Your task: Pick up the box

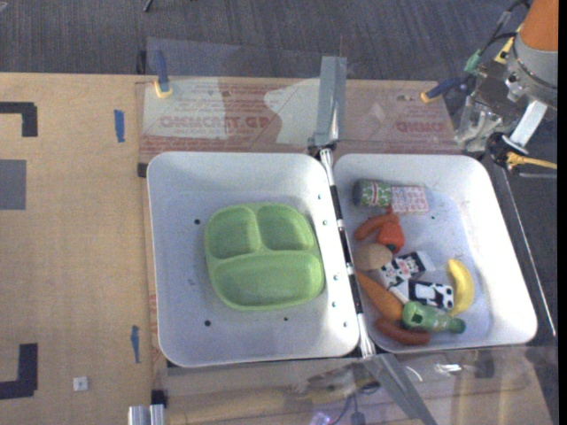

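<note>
Two shallow white bins sit side by side on a tan bench, seen from above at a slant; the left bin (177, 193) holds a green divided plate (263, 256) with three compartments, lying flat near its middle; the right bin (496, 228) holds a cluster of toy food and small items. The box (409, 199) lies flat near the far edge of the right bin, just right of a small green can (373, 192) lying on its side and touching or nearly touching it; the box is a small flat rectangle, pale with a pinkish-red pattern on its upper face, its printing too small to read. Nearer the camera are an orange-red pepper-like piece (383, 228), a pale round piece (373, 257), a carrot (381, 297), a black-and-white cow-patterned carton (431, 293), a second black-and-white item (403, 267), a yellow banana (460, 284) by the right wall, a green bottle (431, 318) on its side, and a reddish sausage (401, 332) at the near edge. The gripper (496, 127) hangs at the upper right, above the bench just beyond the far right corner of the right bin, well apart from the box, below the arm's orange band (540, 16); whether its claw is wide or narrow cannot be told from this angle, and nothing is seen in it.
</note>
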Controlling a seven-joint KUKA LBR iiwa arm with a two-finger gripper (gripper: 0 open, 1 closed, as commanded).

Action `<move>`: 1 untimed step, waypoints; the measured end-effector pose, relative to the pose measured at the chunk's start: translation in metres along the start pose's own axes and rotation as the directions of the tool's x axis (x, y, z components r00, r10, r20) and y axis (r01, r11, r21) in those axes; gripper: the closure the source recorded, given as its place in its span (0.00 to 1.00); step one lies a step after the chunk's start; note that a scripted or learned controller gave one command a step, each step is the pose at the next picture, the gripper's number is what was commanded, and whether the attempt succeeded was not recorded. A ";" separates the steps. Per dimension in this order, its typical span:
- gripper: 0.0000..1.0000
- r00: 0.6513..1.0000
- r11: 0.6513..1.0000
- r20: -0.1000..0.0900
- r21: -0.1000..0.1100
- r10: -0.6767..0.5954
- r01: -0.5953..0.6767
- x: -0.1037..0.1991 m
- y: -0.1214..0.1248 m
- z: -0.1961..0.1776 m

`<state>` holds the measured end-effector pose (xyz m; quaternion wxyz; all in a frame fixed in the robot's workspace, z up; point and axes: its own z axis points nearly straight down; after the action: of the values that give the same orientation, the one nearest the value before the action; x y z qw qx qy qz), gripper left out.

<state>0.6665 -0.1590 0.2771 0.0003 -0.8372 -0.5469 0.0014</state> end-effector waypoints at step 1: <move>1.00 0.956 0.956 0.000 -0.003 -0.294 0.294 0.070 -0.041 -0.080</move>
<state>0.6573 -0.0780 0.3570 -0.0007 -0.7465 -0.6653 0.0004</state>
